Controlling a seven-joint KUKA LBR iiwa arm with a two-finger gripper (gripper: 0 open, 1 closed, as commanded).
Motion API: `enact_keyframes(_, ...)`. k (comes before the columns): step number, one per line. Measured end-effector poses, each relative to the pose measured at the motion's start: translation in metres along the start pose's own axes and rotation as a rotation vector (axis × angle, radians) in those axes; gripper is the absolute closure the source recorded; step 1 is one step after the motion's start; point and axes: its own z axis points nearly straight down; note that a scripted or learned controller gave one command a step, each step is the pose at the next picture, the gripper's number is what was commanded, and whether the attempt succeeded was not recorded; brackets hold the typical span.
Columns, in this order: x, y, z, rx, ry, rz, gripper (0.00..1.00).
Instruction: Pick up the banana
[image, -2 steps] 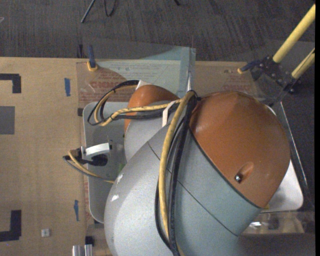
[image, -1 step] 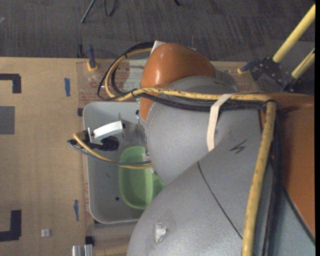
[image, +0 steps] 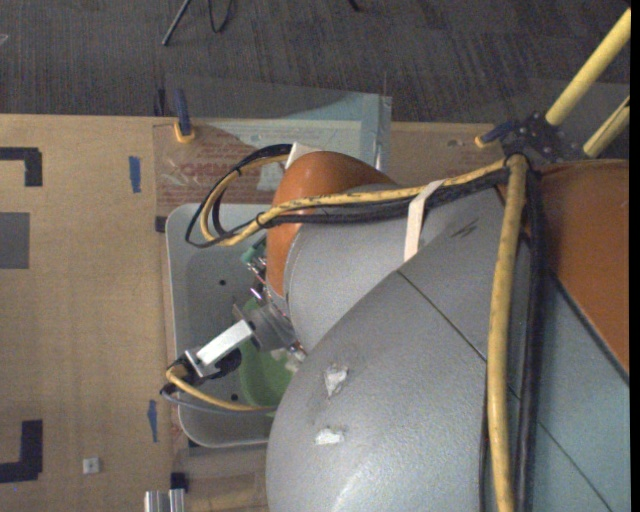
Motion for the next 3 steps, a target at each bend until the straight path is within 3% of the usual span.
enact_keyframes(1, 0.023, 0.014, 0.093, -0.002, 0.014, -0.169, 1.0)
enact_keyframes(2, 0.017, 0.014, -0.182, -0.004, 0.007, 0.081, 1.0)
enact_keyframes(3, 0.005, 0.003, -0.036, -0.001, 0.0, -0.285, 1.0)
